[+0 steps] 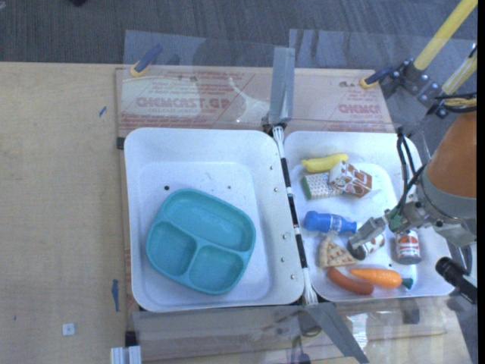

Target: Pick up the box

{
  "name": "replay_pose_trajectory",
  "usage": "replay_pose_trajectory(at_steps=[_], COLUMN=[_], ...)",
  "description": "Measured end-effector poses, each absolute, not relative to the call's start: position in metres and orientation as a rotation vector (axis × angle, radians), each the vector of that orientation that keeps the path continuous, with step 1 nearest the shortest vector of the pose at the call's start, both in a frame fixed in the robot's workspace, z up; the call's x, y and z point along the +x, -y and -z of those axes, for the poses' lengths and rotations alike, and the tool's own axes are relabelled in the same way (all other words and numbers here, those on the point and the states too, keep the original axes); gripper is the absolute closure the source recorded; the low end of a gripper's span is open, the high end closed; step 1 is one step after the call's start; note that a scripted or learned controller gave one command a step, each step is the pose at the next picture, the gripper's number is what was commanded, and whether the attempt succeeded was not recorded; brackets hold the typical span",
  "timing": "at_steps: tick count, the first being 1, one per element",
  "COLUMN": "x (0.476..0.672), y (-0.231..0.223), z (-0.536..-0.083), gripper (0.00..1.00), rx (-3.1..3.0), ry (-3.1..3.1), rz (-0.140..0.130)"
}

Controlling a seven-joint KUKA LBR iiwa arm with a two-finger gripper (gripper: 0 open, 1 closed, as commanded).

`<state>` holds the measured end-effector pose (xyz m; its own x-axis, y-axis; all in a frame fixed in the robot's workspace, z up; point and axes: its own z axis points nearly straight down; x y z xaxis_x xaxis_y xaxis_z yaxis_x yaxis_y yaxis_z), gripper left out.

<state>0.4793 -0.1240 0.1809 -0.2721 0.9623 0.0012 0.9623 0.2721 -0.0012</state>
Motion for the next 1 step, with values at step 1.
replay_pose_trajectory(at_steps=[1], x=[0.5384], y=[0.1132], z=[-0.0998], gripper=[0.0], rx=[-1.949], ry=[2.466], rz=[0.001])
